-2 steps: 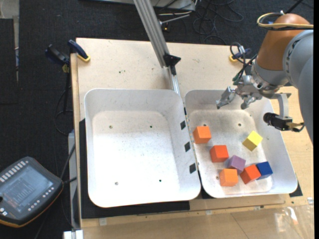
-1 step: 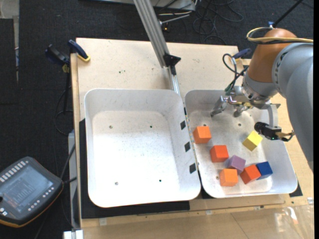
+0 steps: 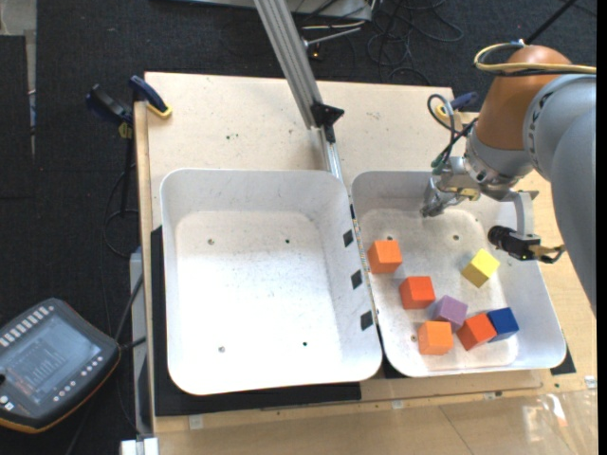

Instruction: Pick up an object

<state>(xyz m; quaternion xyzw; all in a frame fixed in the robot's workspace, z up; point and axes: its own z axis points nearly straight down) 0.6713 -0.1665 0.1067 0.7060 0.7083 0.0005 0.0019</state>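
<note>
**Tool position over the right bin**

My tool (image 3: 438, 202) hangs over the far end of the right bin (image 3: 539, 303), near its back wall. I cannot tell how it is set, as my wrist and the cabling around it cover that part. No block is visible in it.

My arm (image 3: 555, 126) reaches in from the right, with the orange band (image 3: 517, 93) above the wrist.

Blocks in the right bin, nearest the tool first:
- Orange block (image 3: 385, 255), toward the bin's left wall, apart from the tool.
- Yellow block (image 3: 481, 267), toward the right side.
- Red-orange block (image 3: 417, 292), near the middle.
- Purple block (image 3: 450, 310), just beside the red-orange one.
- Orange block (image 3: 435, 336), at the near end, close to the purple one.
- Red block (image 3: 476, 331) and blue block (image 3: 503, 322), touching each other at the near end.

The left bin (image 3: 190, 254) sits beside the right one on the bench (image 3: 237, 121). A metal rail (image 3: 289, 45) slants down to the gap between the bins. A handheld control panel (image 3: 47, 363) lies off the bench at the near left.
</note>
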